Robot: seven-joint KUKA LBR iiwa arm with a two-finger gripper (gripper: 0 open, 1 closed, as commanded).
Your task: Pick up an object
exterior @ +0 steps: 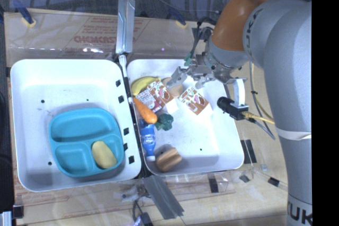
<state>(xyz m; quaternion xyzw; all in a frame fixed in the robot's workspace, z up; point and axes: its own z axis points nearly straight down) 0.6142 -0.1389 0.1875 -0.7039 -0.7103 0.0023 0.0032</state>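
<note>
Wooden desk (63, 201) is carrying two white bins under a clear sheet printed with faint red lettering, unreadable apart from "CHO". Left bin (26, 114) is holding a blue tray (79, 129) with a potato (104, 154). Right bin (228, 151) is holding a banana (144, 83), carrot (145, 110), broccoli (164, 121), bottle (148, 140), bun (168, 159) and two printed packets (194, 100). Hand (194, 74) is hovering over the packets, grip state unclear; "KUK" is showing on the arm (286, 61)

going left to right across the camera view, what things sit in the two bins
blue tray → yellow potato on that tray → carrot → broccoli → snack packet under the gripper
</note>
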